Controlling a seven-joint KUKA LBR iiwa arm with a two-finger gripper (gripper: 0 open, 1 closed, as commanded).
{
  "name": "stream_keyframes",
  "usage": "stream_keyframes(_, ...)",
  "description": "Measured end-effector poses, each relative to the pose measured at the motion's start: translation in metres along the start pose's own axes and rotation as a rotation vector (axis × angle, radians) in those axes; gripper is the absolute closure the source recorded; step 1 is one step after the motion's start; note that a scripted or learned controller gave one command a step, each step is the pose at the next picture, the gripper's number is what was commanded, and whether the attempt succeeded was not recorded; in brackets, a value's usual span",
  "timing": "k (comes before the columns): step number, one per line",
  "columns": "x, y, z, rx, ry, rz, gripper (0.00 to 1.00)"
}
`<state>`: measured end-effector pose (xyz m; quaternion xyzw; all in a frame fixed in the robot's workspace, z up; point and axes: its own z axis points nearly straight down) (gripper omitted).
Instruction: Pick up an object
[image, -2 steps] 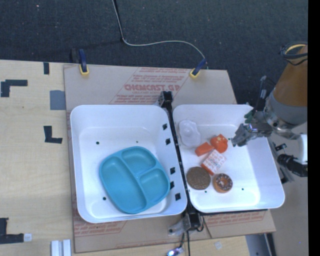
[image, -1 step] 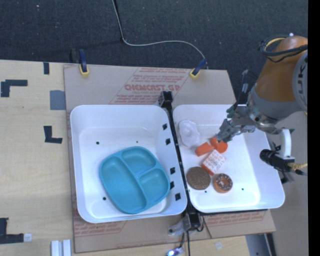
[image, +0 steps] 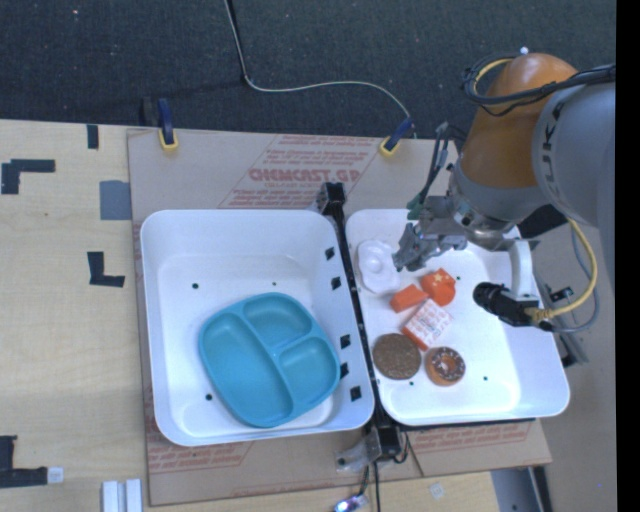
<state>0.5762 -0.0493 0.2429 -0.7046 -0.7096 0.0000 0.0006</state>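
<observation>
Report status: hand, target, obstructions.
Hand low over right bin, nothing seen held. Orange pieces just beside it, untouched. White object close by, crowding approach.

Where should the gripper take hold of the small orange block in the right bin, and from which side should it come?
Probably from straight above, closing across the short sides of the orange block. It lies flat on the floor of the right bin, so only its top and edges are reachable. The round orange piece sits close on its right and the red-and-white packet just below, so the fingers should drop where small gaps remain.
</observation>
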Motion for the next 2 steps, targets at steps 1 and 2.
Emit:
stream_keyframes(1, 0.053, 0.008, 0.014, 0.002, -0.001, 0.001, 1.0)
stream_keyframes(2, 0.103, 0.018, 0.026, 0.002, 0.0, 0.001, 1.0)
